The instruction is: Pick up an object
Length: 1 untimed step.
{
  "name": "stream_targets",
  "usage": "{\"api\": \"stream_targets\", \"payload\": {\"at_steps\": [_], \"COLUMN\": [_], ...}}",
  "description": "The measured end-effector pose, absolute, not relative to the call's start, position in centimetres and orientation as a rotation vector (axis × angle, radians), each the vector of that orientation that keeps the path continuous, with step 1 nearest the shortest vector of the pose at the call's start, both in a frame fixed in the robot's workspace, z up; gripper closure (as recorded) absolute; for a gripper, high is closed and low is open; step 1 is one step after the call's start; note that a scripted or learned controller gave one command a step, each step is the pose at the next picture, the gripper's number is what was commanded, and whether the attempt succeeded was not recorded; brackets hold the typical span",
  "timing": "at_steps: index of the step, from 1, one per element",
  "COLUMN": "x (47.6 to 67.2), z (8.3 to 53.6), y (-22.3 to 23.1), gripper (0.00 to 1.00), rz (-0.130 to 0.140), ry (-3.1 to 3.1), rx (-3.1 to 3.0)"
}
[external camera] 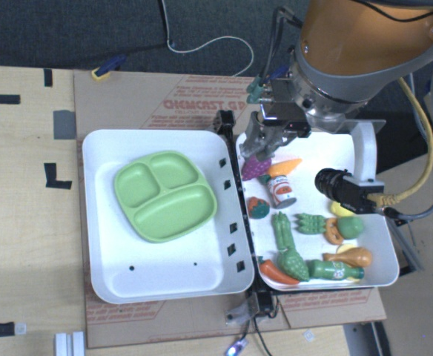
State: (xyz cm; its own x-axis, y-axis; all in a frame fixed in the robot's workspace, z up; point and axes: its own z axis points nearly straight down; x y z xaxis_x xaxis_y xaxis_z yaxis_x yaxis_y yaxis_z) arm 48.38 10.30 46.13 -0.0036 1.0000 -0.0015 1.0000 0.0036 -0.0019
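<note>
Purple toy (255,167) — lying at about ten o'clock in the right bin (376,221), near the top of its left wall, directly beneath the gripper (259,145), whose finger state cannot be told from this angle. Arm (365,28): one, grey with orange band, reaching in from two o'clock, wrist tilted down over the bin's upper-left corner. Two white bins on a cardboard sheet (172,102) over a wooden bench (24,199) — left bin (109,273) holds one green divided plate (166,196); right bin holds a small bottle (281,190) and assorted toy vegetables.

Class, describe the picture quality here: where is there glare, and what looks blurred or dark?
Camera view: glare washes out the right bin's floor; the orange band looms near the lens, soft-edged; the end effector sits in shadow; the green plate is evenly lit.
</note>
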Motion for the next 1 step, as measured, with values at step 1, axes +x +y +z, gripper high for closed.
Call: {"api": "stream_targets", "payload": {"at_steps": [1], "x": [48.17], "z": [32.44], "y": [6.92], "gripper": [1.00], "rz": [0.023], "ry": [-2.211], "rx": [-2.220]}}
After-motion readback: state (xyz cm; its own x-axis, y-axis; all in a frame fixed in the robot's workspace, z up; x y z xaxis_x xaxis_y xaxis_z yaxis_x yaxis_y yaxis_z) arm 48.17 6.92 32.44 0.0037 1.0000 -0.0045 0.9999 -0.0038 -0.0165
